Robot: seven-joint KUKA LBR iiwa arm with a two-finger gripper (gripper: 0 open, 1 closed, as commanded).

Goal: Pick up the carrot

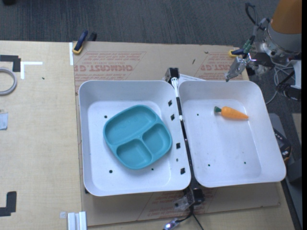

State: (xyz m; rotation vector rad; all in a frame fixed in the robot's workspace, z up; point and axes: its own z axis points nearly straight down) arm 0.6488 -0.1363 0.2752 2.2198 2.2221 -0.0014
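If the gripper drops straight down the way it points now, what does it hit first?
Probably the far rim of the right bin, or the cardboard behind it; depth is unclear. The gripper sits beyond the carrot.

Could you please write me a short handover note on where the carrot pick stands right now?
Gripper: up above the far rim of the right bin, holding nothing that can be seen; whether it is open or shut is not clear from this view.
Carrot: lying on its side on the floor of the right bin, near the far wall, green end pointing toward the left bin. It is apart from the gripper.
Left bin holds a teal divided plate, not part of the job.
Done: nothing yet; the carrot is not grasped.
Left: descend onto the carrot, close on it, lift.
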